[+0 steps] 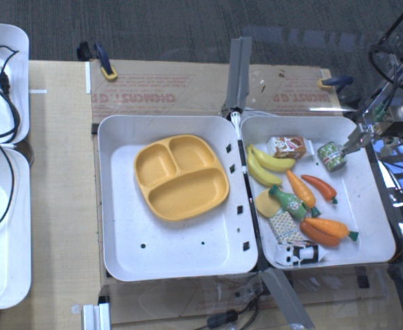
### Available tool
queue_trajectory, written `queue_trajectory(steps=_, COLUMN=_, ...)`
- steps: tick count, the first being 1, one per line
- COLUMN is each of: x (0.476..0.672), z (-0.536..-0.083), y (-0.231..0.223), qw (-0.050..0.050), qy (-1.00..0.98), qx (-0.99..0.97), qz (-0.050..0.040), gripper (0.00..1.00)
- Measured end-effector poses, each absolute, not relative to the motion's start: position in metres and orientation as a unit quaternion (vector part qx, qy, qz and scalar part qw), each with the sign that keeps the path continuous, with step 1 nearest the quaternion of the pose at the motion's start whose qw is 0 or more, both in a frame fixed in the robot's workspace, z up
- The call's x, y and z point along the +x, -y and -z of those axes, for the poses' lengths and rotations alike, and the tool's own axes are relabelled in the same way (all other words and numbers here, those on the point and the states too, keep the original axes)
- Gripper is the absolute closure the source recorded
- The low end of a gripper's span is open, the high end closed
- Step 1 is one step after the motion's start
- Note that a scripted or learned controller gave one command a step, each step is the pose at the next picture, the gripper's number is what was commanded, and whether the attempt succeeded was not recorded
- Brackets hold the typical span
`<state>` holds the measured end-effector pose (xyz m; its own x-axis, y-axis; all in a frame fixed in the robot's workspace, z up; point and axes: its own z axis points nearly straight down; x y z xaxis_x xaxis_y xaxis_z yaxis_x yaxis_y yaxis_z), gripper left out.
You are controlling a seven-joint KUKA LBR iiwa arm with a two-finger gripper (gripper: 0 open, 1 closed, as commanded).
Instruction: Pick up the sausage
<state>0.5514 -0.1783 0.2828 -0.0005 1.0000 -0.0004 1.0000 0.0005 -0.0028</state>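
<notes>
Nearest, the right bin's (384,249) front holds a black-and-white carton (299,254) and two carrots (329,229) packed close. Behind them lie a green bottle (291,203), a yellow banana (267,165) and the sausage (319,185), red-orange, mid-bin toward the right wall with bare floor beside it. The left bin (119,253) carries a yellow divided plate (181,177) with wide open floor around. Farther back, the hand (358,137) sits at the right bin's rear corner near a green can (331,156); whether it is apart or together, I cannot tell. Pale wooden tabletop (57,184) and dark carpet (153,12) beyond.
</notes>
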Motion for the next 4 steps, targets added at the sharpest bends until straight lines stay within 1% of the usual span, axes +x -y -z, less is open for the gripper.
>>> queue_trajectory(steps=1, x=0.533, z=-0.141, y=0.174, qw=0.002, qy=0.702, qx=-0.712, qz=-0.0011, gripper=0.0)
queue_trajectory(steps=2, x=0.543, z=-0.102, y=0.194, qw=-0.011, qy=0.706, qx=-0.708, qz=0.0041, gripper=0.0)
queue_trajectory(steps=3, x=0.544, z=-0.093, y=0.15, qw=-0.001, qy=0.807, qx=-0.591, qz=0.0005, gripper=0.0)
queue_trajectory(steps=4, x=0.478, z=-0.12, y=0.206, qw=0.0, qy=0.802, qx=-0.598, qz=-0.0004, gripper=0.0)
